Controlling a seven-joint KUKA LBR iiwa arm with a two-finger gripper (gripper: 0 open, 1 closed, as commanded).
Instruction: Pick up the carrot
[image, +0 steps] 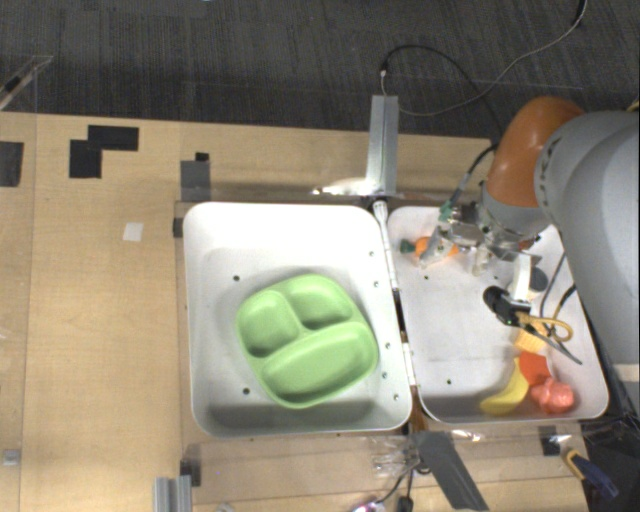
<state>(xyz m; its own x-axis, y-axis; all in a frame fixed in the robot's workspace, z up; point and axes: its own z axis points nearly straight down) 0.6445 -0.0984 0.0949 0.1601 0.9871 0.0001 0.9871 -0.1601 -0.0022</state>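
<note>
Take the right bin (440, 340) as your landmark. In its near right corner lie a banana (505, 393), a pink fruit (553, 397) and an orange block (532, 365). In the left bin a green plate (305, 338) sits untouched. At the right bin's far edge, toward its left corner, the carrot (430, 246) lies beside the gripper (462, 240). You cannot tell whether the gripper is apart or together, or whether it clamps the carrot. I judge this the grasp step; next you need a firm close, then a straight lift.
</note>
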